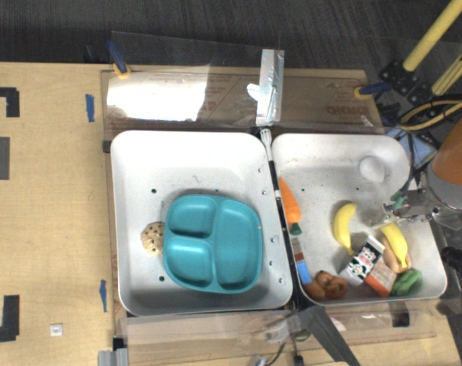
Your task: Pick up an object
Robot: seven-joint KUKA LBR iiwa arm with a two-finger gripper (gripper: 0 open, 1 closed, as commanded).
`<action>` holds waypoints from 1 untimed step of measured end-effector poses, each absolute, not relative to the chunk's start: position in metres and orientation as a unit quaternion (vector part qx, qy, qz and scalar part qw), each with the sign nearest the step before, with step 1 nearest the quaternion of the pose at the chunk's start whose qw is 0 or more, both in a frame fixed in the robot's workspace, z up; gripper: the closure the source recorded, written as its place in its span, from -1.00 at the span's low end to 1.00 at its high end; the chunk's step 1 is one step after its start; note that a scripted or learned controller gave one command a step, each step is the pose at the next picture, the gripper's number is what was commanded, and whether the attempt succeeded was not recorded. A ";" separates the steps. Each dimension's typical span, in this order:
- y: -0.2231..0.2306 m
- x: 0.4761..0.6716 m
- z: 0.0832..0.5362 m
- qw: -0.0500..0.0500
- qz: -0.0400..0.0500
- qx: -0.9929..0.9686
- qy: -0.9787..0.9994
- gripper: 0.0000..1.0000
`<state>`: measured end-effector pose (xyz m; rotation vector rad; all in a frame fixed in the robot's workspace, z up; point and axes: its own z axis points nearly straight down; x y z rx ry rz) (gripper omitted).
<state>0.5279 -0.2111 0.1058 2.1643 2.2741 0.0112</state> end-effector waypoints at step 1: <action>-0.155 0.541 0.203 0.002 0.002 0.751 0.660 1.00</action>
